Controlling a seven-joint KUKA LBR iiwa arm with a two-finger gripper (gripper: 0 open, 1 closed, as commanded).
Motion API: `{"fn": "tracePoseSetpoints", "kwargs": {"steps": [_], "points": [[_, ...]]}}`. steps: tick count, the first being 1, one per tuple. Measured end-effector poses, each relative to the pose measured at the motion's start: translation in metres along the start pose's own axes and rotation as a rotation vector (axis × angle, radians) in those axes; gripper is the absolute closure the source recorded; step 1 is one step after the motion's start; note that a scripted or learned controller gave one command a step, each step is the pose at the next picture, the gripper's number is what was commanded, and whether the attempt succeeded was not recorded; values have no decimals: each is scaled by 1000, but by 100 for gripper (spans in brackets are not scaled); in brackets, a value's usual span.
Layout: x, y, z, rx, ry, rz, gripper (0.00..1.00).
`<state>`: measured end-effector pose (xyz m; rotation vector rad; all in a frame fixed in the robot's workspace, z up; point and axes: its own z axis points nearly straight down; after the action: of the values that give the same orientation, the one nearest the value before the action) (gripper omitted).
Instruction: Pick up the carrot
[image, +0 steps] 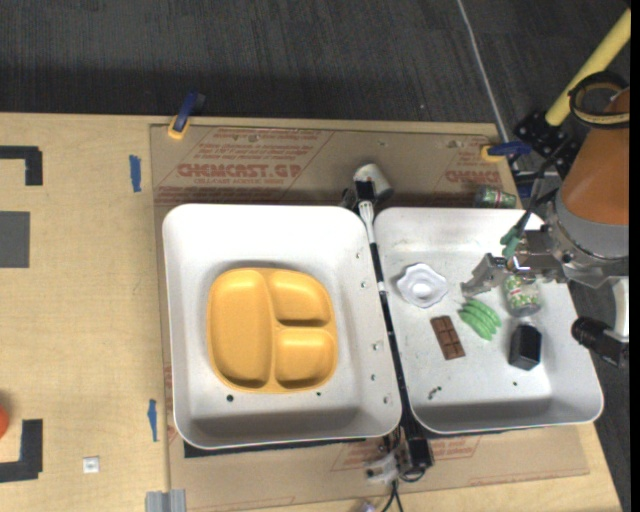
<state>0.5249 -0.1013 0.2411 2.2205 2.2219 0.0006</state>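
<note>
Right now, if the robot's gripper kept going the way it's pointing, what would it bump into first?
Probably the green pea pod. The gripper points left and a bit down over the right bin, and the pod lies just below its tip. Height is hard to judge, so it might pass over it toward the white cup.

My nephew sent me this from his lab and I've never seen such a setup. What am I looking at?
One camera looks down at a slant on a wooden bench. Two shallow white bins sit side by side. The left bin holds a yellow divided tray. The right bin holds small toy items: a white cup-like piece, a brown chocolate bar, a green pod-like piece and a black block. A grey and orange robot arm reaches in from the right; its claw hangs over the right bin, beside the green piece. I cannot pick out a carrot.
</note>
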Motion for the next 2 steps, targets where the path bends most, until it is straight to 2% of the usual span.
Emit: {"fn": "tracePoseSetpoints", "kwargs": {"steps": [1, 2], "points": [[40, -39, 48, 3, 1, 141, 0], [106, -40, 57, 3, 1, 303, 0]]}}
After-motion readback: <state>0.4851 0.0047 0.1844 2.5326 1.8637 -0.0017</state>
